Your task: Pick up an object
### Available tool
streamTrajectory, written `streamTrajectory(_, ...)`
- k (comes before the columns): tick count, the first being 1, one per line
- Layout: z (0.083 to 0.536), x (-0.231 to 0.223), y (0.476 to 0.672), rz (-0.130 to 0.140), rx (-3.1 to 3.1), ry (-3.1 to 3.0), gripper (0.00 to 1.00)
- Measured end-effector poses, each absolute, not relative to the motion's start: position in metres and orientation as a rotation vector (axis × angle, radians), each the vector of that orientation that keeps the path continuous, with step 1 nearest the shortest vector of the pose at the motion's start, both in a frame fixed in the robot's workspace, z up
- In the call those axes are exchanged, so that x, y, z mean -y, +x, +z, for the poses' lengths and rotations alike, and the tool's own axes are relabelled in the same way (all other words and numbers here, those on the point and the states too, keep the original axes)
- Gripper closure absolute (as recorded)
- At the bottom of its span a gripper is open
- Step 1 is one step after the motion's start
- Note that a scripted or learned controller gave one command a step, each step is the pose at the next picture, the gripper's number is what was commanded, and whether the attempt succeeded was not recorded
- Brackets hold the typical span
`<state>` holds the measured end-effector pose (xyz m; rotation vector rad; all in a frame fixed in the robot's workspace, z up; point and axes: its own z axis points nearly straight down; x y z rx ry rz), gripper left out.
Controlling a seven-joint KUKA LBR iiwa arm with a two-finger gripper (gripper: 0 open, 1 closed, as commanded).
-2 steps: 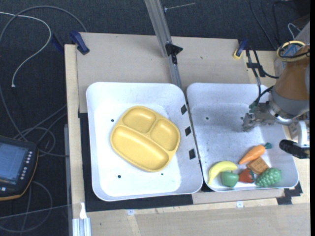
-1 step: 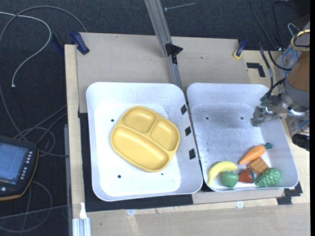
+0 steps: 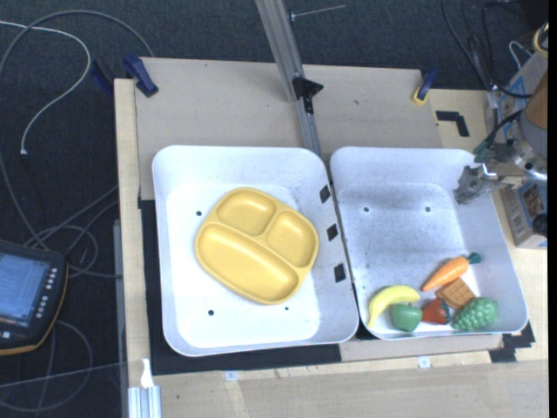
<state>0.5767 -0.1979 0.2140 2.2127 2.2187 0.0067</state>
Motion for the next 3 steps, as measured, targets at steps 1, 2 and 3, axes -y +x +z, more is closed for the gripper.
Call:
streamTrajectory(1, 0.234, 0.198, 0.578, 0.004, -2.220, 2.216, 1.00)
streamTrajectory(2, 0.246, 0.145, 0.577, 0.004, -2.230, 2.215, 1.00)
streamTrajectory(3, 0.245, 0.086, 0.567, 0.002, -2.232, 2.217, 1.00)
